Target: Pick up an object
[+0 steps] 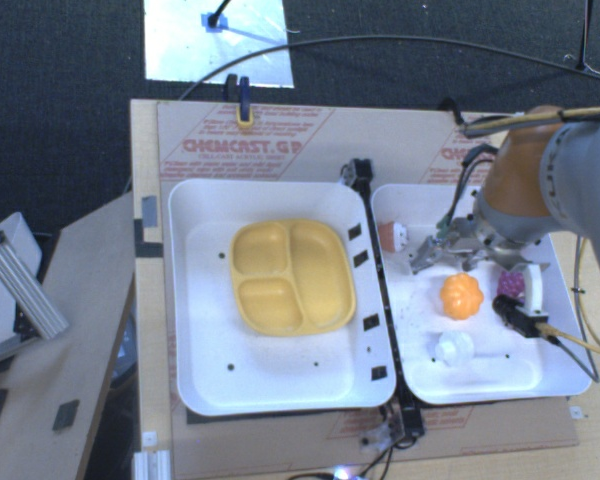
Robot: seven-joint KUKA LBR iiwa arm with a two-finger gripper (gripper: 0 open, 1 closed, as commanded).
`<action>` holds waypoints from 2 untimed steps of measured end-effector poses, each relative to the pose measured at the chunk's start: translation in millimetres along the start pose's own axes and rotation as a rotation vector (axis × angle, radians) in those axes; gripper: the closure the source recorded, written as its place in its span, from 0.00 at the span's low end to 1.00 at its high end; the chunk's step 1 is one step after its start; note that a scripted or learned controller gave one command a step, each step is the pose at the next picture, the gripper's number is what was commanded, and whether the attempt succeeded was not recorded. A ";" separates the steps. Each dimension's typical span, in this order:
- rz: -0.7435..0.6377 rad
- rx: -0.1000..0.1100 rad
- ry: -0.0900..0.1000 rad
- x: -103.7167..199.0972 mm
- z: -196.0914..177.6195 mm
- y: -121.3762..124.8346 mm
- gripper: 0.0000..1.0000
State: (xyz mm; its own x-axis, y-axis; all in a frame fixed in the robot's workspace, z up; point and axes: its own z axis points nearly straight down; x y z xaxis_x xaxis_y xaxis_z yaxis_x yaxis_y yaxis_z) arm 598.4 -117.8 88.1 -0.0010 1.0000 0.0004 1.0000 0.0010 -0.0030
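Dark carpet behind bench (280, 133); board with red lettering under both bins. Left bin (195, 298): yellow divided tray (290, 276) sits centre, wide bare floor on every side to rim. Right bin (420, 378) more crowded: small orange-white block (391, 235) near left wall, white lump (454, 347) toward front, orange pumpkin-shaped toy (461, 296) mid-bin, purple item (511, 285) just right of it. Gripper (442, 249) low over bin's back half, above-left of pumpkin toy; jaws spread, nothing between them.

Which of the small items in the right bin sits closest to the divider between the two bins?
The small orange-and-white block, at the right bin's left wall. The orange pumpkin-shaped toy, white lump and purple piece all lie further right.
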 end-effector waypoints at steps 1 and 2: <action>0.001 -0.004 0.000 0.1 3.3 0.7 0.00; 0.001 -0.007 -0.001 0.0 -7.9 1.7 1.00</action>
State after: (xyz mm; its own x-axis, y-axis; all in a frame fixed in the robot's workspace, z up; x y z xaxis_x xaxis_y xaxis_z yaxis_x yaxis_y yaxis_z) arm 600.1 -117.8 96.0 0.0001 1.0000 -0.0005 1.0000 -0.0001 0.0036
